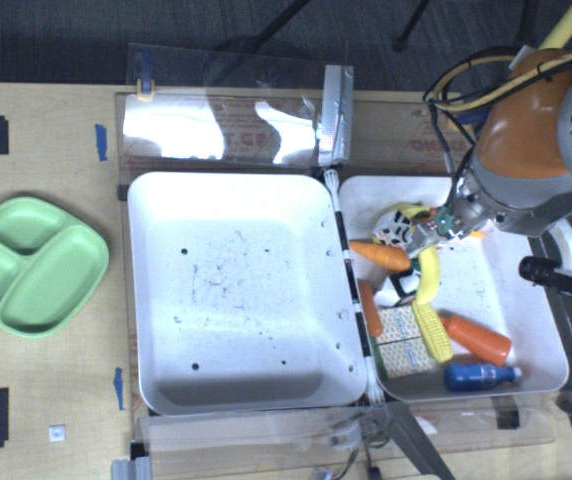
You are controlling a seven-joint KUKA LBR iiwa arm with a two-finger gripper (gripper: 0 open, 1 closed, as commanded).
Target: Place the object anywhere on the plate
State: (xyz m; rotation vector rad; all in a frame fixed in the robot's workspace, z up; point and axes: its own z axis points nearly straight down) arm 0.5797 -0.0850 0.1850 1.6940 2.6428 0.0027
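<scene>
A green divided plate [34, 265] lies on the bench at the far left, outside both bins. The right bin [536, 368] holds a heap of toy food: an orange carrot [380, 255], a yellow banana [428, 276], a corn cob [431, 331], an orange bottle [478, 338], a blue bottle [481, 375] and a black-and-white piece [396, 228]. My gripper [434, 228] reaches down into the back of the right bin, just above the banana's top end and right of the carrot. Its tip is small and partly lost among the objects.
The left bin [236, 288] sits between the plate and the right bin. A tan waffle-like square [402, 340] lies under the corn. A clear panel [226, 118] and a metal post [336, 113] stand behind the bins. Cables loop above the wrist [466, 78].
</scene>
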